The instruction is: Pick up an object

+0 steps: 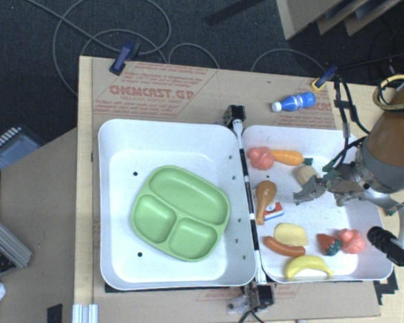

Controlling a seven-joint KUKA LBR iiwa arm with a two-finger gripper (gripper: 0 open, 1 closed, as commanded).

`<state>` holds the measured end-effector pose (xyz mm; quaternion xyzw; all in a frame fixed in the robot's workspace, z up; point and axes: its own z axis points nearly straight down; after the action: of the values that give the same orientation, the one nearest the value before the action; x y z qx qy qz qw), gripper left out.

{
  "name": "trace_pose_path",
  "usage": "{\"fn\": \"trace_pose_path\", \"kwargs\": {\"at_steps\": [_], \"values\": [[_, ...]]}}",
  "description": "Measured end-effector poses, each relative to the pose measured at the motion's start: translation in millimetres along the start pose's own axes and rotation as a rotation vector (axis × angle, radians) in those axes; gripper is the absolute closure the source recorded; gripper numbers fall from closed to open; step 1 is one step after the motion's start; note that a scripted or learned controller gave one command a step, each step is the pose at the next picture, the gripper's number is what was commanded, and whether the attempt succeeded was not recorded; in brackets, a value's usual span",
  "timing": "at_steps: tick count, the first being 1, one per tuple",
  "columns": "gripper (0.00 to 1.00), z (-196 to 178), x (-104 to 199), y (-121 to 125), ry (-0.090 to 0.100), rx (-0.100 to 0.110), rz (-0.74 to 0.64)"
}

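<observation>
Two white bins (113,151) sit on the bench. Over the right one, the gripper (310,191) hovers, fingers spread and holding nothing; a drumstick (263,196) lies just left, a carrot (287,157) beyond.

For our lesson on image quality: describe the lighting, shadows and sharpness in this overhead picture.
Camera view: even, soft light; the white bins look bright but not blown out; faint shadows under the green tray; toy food is fairly sharp, while the gripper looks slightly soft.
</observation>
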<state>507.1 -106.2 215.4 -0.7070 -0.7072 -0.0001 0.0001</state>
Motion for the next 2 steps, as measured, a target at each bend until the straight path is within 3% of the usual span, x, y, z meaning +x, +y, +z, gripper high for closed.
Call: {"fn": "trace_pose_path", "kwargs": {"at_steps": [1, 2], "values": [[0.0, 129, -53, -27, -0.003, -0.004, 0.002], [0.0, 130, -80, -27, -0.003, -0.005, 0.002]]}}
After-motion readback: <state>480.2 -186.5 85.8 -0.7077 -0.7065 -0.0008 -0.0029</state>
